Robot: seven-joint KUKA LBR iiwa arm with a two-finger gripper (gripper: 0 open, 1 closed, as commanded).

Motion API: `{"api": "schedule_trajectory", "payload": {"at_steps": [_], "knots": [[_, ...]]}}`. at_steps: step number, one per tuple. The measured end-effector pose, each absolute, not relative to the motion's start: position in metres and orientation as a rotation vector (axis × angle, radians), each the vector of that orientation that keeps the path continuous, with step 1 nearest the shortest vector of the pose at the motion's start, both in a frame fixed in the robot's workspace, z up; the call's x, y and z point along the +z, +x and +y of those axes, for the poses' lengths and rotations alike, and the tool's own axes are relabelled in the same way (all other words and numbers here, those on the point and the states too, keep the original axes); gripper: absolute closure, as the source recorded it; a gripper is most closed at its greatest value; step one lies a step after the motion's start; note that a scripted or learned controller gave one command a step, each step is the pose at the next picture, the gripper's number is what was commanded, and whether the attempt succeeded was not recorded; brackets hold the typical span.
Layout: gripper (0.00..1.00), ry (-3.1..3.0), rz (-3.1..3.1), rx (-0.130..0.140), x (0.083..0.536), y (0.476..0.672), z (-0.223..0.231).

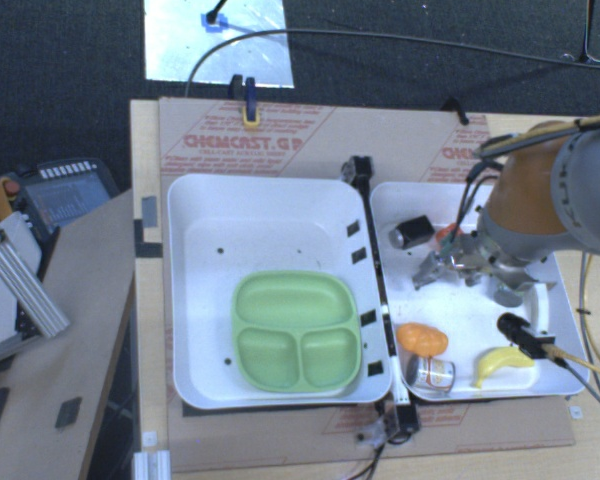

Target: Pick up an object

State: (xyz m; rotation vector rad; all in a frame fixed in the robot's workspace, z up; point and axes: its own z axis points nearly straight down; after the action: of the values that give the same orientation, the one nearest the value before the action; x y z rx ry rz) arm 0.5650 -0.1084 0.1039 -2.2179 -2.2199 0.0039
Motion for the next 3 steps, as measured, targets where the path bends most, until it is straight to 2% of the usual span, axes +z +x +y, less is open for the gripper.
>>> {"api": "schedule_trajectory", "payload": {"at_steps": [1,2,3], "knots": [[0.00,-2.220,-2.222,0.001,0.084,0.565,-0.108],[1.00,-2.221,-2.224,-0.002,0.095,0.566,-0.108],[1.00,-2.220,-2.230,-0.007,0.147,0.568,-0.098]]}}
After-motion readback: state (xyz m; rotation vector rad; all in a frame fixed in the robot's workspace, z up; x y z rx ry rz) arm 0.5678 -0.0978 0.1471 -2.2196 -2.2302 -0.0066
